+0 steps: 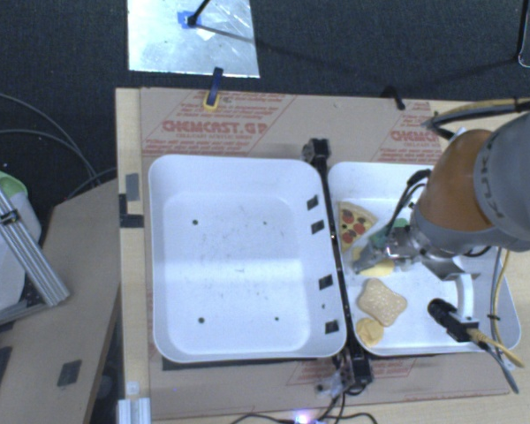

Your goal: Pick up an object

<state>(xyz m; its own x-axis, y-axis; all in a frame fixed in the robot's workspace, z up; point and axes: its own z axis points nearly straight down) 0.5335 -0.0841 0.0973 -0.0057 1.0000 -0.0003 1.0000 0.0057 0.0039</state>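
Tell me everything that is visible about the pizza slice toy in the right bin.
The pizza slice toy is a small flat wedge, yellow-tan with red spots like toppings, probably plastic or foam. It lies flat on the floor of the right bin, in its upper left part, close to the wall shared with the left bin. The gripper is just below it; whether they touch is unclear. A pale bread-like piece lies lower down, apart from it.

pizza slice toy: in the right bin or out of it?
In. The pizza slice toy lies flat on the right bin's floor, near its left wall, above the gripper.
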